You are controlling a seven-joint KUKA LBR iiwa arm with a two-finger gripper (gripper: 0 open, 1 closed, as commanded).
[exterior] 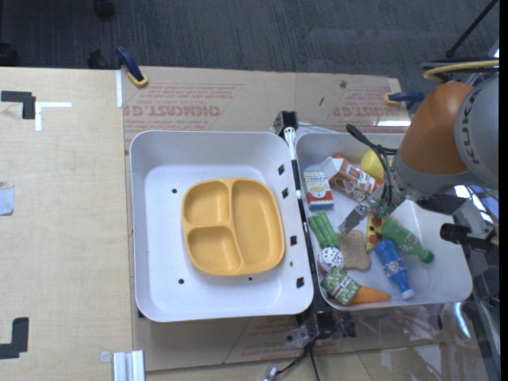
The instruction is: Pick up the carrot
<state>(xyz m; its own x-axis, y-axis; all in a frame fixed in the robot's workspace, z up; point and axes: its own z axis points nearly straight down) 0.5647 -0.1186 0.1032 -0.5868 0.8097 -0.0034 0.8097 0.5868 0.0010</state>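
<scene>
From the camera view above, the desk point(63, 213) fills the left and centre of the frame, with 2 white bins side by side on a cardboard sheet point(238, 101). The left bin point(151, 213) sits at centre frame and holds a yellow divided plate point(233, 226) with 3 compartments, lying flat in the middle of the bin.

The right bin point(452, 280) lies at centre right and is crowded with toy food. The carrot point(369, 295) lies on its side near the bin's lower edge, its orange tip pointing toward the right of the frame and its thick end just beside a green-labelled can point(340, 284). Above the can sits a white die point(330, 257), with a slice of bread point(356, 250) beside it and a green vegetable point(323, 230) above. A small white carton point(317, 187) and a red-and-white packet point(351, 176) lie in the bin's upper part, next to a yellow fruit point(371, 163). A blue bottle point(393, 267) and a green bottle point(405, 240) lie right of the bread.

The arm point(444, 133) enters from the right of the frame. Its pincer point(357, 217) hangs over the middle of the right bin, above the bread and well apart from the carrot; whether it is apart or together I cannot tell.
</scene>
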